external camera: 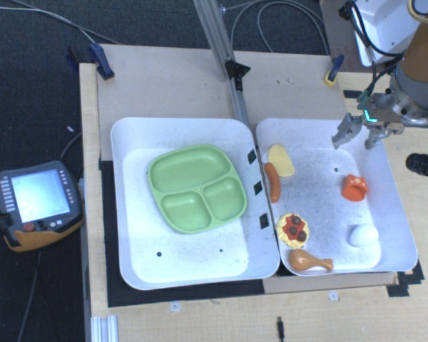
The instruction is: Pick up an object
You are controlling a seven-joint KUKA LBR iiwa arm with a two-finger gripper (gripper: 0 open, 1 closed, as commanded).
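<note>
The end effector [359, 130] hangs over the far right part of the right bin [396, 191], its two fingers spread apart with nothing between them. Nearest to it, a little nearer to the camera, lies a small orange-red toy piece [354, 188], apart from everything else on the bin floor; it is probably the most convenient pick. It looks like light, hard plastic, stiff and not fragile, though smooth enough to slip, so closing across its narrower width near the middle seems wisest. Near the right bin's near right corner sits a white egg-like ball [363, 235], which is likely slick and prone to roll out of a pinch. Along the left wall of that bin are a yellow piece [281, 160], a sausage [273, 181] just beside it, a small pizza round [294, 229] and a drumstick [310, 261]; the wall crowds them, leaving little room for a finger. The left bin [128, 191] holds a green divided plate [197, 188], broad and flat, awkward to take except by its rim. No brand, label or legible writing can be made out on anything on the surface.
</note>
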